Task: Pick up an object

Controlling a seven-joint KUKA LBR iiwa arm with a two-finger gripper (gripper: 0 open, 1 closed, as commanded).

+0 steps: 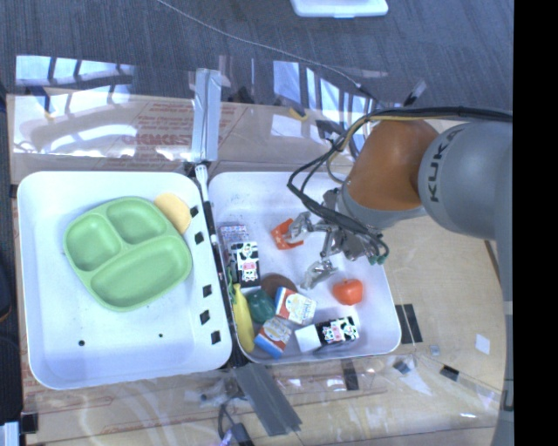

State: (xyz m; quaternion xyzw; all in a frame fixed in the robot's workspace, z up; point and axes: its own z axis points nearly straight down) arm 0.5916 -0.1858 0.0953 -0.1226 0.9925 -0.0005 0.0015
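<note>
Bins side by side on the worktop: left bin [35,287] carries a green divided plate [129,250] and a yellow piece [173,209] beside it. Right bin [261,185] holds the clutter — cartons along its near edge, an orange-red piece [284,233], a red tomato-like object [349,291]. End effector [316,251] hovers between those two, fingers spread, gripping nothing. Pick not yet made; closing and lifting remain

Arm [462,174] cut off at the right edge — base out of frame. White object [339,7] at top edge, cropped, unidentifiable. Packages [292,320] heaped in right bin [384,327] overlap — labels too small to read. Yellow item [173,210] partly tucked behind green tray [129,251].
</note>
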